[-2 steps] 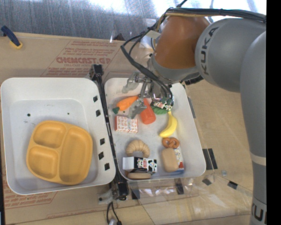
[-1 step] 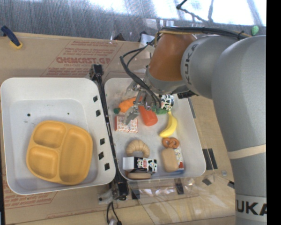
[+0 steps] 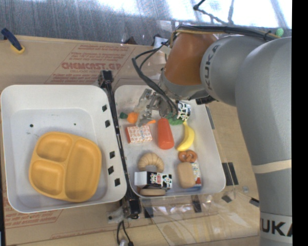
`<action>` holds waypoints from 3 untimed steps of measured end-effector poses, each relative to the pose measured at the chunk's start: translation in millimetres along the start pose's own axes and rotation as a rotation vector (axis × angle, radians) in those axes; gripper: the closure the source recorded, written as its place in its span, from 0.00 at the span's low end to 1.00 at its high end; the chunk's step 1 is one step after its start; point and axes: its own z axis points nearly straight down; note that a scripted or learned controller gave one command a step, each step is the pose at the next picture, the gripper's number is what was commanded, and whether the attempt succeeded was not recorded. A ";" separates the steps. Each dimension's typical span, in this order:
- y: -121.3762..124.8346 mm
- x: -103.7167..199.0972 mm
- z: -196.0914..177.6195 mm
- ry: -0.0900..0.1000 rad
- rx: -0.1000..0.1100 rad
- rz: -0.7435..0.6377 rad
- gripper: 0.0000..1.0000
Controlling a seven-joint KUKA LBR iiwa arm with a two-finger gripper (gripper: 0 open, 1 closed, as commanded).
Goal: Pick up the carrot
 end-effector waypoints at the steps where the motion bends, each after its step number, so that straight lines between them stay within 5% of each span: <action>1: 77.5 66.4 -83.6 0.012 0.002 0.407 1.00; 2: 13.7 49.3 -138.0 0.013 0.005 0.161 1.00; 3: -27.2 145.7 -52.3 0.026 0.003 0.022 1.00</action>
